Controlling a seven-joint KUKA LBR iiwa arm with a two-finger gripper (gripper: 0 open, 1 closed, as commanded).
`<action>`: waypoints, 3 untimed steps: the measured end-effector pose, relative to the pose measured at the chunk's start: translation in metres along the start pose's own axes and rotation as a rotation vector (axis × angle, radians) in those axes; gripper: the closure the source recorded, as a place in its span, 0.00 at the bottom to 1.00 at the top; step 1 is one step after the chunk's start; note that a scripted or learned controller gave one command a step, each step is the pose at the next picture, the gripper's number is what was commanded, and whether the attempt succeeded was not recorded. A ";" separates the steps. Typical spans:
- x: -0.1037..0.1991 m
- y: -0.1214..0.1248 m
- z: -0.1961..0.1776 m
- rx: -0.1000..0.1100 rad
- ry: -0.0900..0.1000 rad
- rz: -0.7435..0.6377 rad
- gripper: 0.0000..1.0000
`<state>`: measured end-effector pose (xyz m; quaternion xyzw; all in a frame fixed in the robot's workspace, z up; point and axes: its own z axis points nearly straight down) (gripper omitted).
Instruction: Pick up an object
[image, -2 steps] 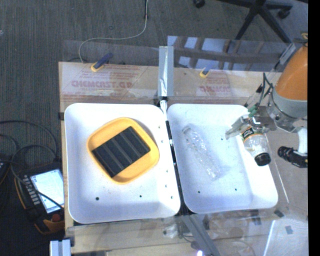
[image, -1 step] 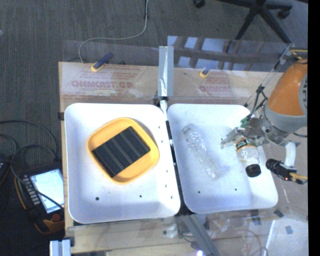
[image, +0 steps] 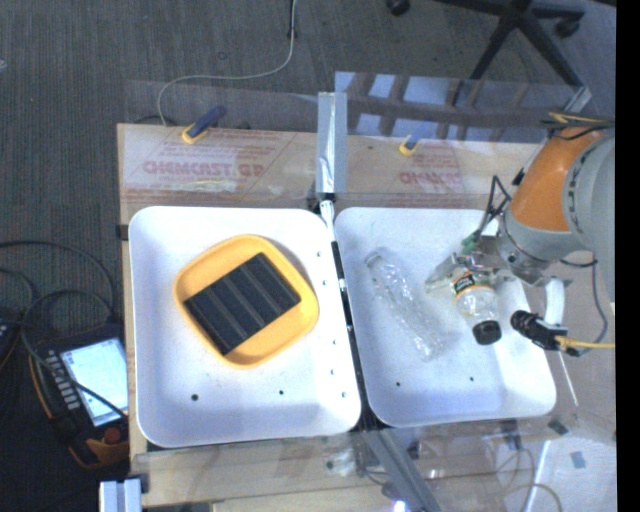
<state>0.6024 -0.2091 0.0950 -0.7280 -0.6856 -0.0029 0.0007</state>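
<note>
the clear plastic bottle (image: 405, 305) lies just left of the gripper (image: 470, 285), long axis running upper-left to lower-right in the right bin (image: 450, 400) (can't tell if fingers are apart or together tbh).

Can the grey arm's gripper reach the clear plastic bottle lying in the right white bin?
Probably yes. The clear plastic bottle lies uncovered in the right white bin, with the gripper just beside it.

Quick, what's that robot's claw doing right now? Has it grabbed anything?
Gripper: low over the right bin, beside the clear plastic bottle. Whether it is open, closed or holding something cannot be told.
</note>
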 end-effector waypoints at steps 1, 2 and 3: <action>0.008 0.045 0.004 -0.008 -0.005 -0.033 0.00; 0.008 0.045 -0.005 -0.006 -0.010 -0.035 1.00; 0.047 0.064 -0.080 0.004 -0.006 -0.059 1.00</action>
